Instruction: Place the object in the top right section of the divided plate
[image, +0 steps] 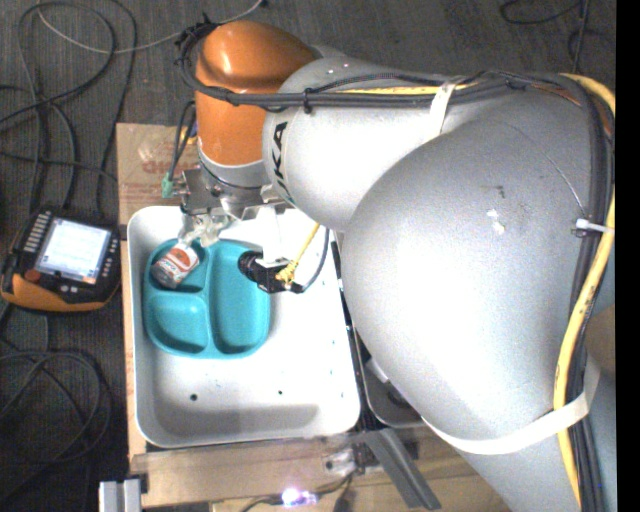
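In the camera view, the main risk is that the object ends up in the wrong compartment. The small red-and-white can (174, 266) lies tilted in the upper left section of the teal divided plate (238, 328), left of centre in the frame. If "top right" is read as the frame shows it, the target is the section across the ridge, so the can is probably not yet home.

The tool (201, 231) hangs just above and to the right of the can, touching it or nearly so. Whether it is open or closed, or has any hold on the can, cannot be told from this angle. If the hold is weak or only on the can's end, a lift could let the round can slip, roll over the plate's rim and land on the floor of the white bin (250, 405). A sideways push could instead drag the light plate along.

The white bin, resting on the tabletop, holds the plate in its upper half. The plate's other sections look bare. The bulky arm (460, 260) covers the right of the frame.
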